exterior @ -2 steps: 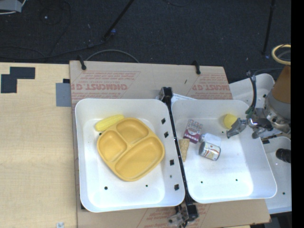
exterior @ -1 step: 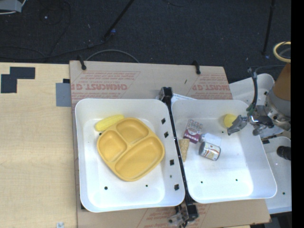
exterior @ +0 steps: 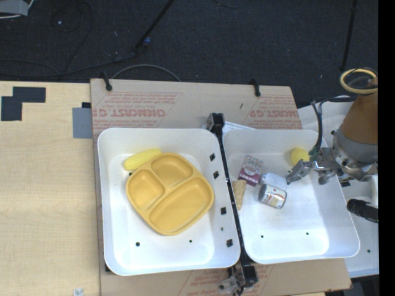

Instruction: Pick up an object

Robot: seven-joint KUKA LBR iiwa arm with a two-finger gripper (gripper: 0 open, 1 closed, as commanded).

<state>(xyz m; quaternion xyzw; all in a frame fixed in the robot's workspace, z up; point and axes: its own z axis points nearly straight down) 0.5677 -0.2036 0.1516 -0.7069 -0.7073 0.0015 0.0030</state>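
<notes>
Grey gripper (exterior: 300, 171) above right bin (exterior: 308, 251), near can (exterior: 272, 196)

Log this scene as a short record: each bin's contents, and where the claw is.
left bin: yellow divided tray with a yellow banana-like piece at its upper left edge
right bin: small can on its side, purple-and-white packet, tan cone-like piece by the divider, yellow ball
claw: low over the right bin's right half, beside the yellow ball, to the right of the can
held: nothing seen between the fingers
</notes>
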